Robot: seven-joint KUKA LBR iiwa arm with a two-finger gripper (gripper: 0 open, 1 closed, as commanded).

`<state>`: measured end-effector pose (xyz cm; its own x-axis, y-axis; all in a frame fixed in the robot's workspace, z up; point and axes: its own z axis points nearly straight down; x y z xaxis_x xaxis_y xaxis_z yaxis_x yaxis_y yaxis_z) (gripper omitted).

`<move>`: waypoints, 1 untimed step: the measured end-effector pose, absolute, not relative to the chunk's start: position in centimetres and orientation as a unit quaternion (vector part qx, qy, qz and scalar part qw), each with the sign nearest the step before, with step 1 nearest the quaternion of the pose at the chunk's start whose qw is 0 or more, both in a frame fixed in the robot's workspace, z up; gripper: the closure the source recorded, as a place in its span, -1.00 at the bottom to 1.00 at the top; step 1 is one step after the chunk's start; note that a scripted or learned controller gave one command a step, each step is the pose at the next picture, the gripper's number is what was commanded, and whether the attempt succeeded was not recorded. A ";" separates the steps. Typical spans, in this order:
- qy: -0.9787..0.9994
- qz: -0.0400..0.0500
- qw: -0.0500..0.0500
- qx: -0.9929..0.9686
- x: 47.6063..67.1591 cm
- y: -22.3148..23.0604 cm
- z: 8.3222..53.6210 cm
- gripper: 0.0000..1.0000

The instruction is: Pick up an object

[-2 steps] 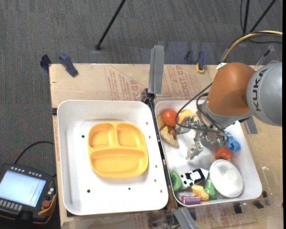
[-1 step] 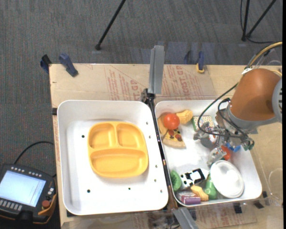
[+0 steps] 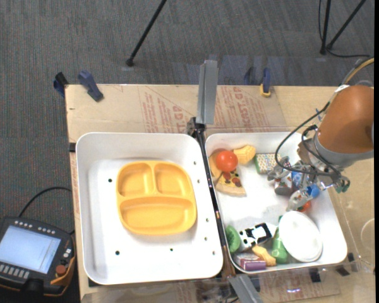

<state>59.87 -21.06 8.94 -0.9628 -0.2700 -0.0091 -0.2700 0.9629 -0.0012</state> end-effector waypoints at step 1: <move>0.981 0.001 0.002 -0.195 59.6 -15.9 8.8 -1.00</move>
<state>59.56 -15.86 8.83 -0.9243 -0.3817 -0.0038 -0.3817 0.9243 0.0016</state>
